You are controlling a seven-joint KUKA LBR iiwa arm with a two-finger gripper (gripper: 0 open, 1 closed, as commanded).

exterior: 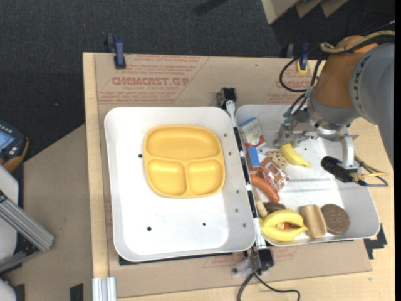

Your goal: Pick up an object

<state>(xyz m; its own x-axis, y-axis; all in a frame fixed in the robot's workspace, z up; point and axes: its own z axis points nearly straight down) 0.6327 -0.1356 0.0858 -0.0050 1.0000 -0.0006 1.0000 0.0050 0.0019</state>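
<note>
The right bin point(360, 196) holds several toy foods. A small yellow banana point(295, 156) lies near its middle. Beside it are a brown spotted block point(274, 167), a red sausage point(265, 187) and a blue and white packet point(251, 131). Along the front edge sit a yellow and red taco-like piece point(283, 225), a tan roll point(311, 221) and a brown round cookie point(336, 218). My gripper point(292, 132) is low in the back of the right bin, just behind the banana, and nothing visible is held in it.
The left bin point(125, 193) holds a yellow divided plate point(184, 160) in its back half. The bins meet along a narrow ridge point(243, 174). Blue clamps point(116, 47) stand on the bench's back edge. The arm's orange and grey wrist point(341, 83) hangs over the back right.
</note>
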